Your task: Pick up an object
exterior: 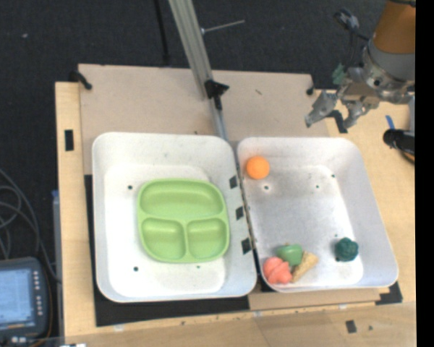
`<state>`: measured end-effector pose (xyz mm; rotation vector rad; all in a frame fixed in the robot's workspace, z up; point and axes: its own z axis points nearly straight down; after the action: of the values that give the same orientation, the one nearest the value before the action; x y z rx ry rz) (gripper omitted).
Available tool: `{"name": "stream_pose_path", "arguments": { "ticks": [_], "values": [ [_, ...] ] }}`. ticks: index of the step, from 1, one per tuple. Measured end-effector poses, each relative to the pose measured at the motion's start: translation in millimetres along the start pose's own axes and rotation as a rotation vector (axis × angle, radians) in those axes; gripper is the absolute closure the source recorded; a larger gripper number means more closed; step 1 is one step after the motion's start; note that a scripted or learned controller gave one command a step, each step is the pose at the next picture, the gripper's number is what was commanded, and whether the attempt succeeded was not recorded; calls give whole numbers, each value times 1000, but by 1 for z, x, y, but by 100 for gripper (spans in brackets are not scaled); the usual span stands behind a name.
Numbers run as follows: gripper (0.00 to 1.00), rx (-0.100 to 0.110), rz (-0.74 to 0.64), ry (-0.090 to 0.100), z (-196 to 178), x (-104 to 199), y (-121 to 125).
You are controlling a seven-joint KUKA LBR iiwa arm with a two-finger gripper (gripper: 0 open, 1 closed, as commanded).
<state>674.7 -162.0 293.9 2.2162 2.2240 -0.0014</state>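
Nothing is being carried yet, so the whole pick is still waiting to be done. The gripper (338, 112) is hanging with its jaws spread and holding nothing, just beyond the far rim of the right bin (362, 166). The orange ball (257, 168), small, round and smooth, is lying inside that bin's far left corner.

Two white bins: the left bin (116, 215) holds one green divided plate (182, 219) (three compartments); the right bin (362, 194) beside it holds five small objects.
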Motion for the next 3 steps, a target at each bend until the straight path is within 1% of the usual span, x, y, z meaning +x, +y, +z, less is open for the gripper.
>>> {"name": "stream_pose_path", "arguments": {
  "ticks": [1,2,3],
  "values": [
    [0,1,-2,-1,0,0,0],
    [0,5,-2,1,60,6,1],
    [0,5,3,0,123,3,-3]
  ]
}}
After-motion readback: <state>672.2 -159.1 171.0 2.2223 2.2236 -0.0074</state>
